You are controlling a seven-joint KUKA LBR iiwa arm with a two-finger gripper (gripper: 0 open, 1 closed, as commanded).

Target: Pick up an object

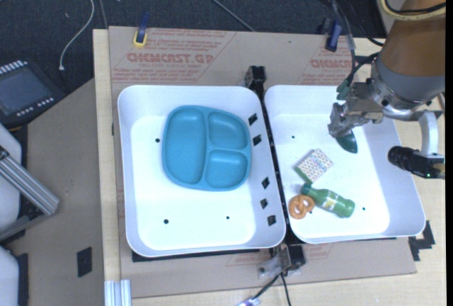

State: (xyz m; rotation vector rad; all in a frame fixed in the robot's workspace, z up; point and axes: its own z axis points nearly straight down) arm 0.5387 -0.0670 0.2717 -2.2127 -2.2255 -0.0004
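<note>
My gripper hangs over the upper middle of the right bin, below the grey wrist and orange band. A small dark teal object sticks out from between its fingertips, and the gripper is shut on it. Lower in the same bin lie a checkered square packet, a green bottle with a yellow neck and an orange pretzel-shaped ring. These three are apart from the gripper, toward the bin's front left.
The left bin holds a blue divided plate. A black divider with clips runs between the bins. A black part of the arm juts over the right bin's right rim. Cables lie on the floor behind the bench.
</note>
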